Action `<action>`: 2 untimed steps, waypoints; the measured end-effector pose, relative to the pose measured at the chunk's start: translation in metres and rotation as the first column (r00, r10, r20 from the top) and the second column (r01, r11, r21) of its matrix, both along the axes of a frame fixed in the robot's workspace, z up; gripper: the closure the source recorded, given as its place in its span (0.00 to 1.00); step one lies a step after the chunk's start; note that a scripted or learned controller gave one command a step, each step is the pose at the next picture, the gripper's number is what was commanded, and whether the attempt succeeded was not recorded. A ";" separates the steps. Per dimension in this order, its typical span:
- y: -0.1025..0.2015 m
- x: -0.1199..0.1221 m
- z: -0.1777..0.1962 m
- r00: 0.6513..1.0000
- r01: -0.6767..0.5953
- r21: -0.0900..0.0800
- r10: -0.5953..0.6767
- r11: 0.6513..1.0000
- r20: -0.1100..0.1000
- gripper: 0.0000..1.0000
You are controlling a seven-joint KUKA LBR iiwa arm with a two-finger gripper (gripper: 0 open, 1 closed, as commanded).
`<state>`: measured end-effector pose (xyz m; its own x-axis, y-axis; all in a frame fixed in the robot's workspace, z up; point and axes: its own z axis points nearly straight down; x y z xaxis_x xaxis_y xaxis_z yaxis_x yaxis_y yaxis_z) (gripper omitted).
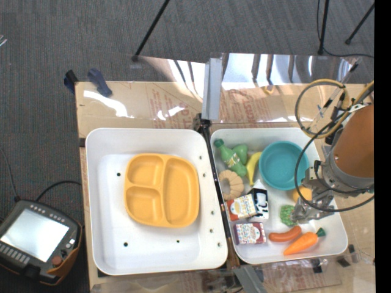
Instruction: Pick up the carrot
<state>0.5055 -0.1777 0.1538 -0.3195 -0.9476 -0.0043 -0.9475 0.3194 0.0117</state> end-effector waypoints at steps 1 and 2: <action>0.004 0.003 0.012 1.000 -0.005 0.001 0.005 1.000 0.005 1.00; -0.012 0.062 0.128 1.000 -0.003 -0.006 0.004 1.000 0.020 1.00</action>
